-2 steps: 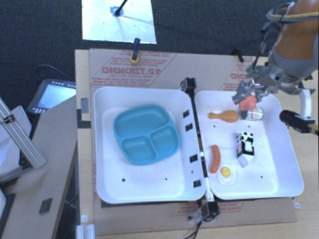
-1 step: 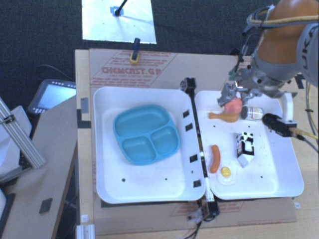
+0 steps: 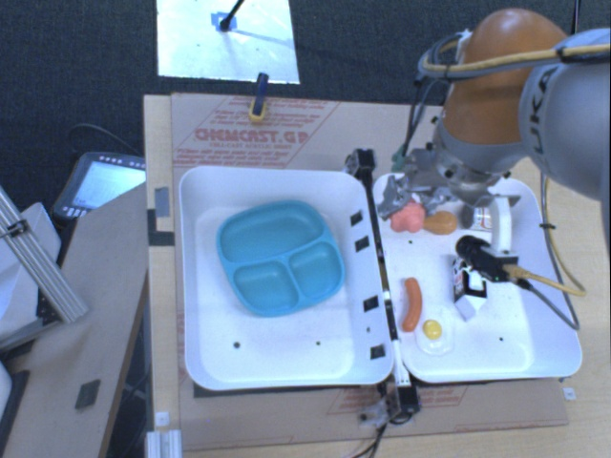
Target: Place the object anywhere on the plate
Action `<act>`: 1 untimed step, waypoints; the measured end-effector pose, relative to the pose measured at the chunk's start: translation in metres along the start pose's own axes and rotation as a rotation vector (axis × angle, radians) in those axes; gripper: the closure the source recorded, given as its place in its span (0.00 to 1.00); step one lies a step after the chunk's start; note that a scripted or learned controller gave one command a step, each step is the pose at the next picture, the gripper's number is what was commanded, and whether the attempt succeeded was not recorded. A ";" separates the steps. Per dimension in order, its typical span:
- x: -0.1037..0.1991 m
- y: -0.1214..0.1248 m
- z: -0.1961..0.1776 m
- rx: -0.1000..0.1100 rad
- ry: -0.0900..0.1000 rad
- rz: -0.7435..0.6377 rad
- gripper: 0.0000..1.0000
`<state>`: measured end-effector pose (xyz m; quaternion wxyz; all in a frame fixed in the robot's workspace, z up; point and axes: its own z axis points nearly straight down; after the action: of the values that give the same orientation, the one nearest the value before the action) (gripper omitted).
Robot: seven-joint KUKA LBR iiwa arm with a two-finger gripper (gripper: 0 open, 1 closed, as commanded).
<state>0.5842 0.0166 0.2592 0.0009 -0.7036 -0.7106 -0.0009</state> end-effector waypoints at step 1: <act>0.047 -0.012 0.019 0.000 -0.001 0.001 1.00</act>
<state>0.5714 0.0633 0.2400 0.0006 -0.7040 -0.7102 -0.0003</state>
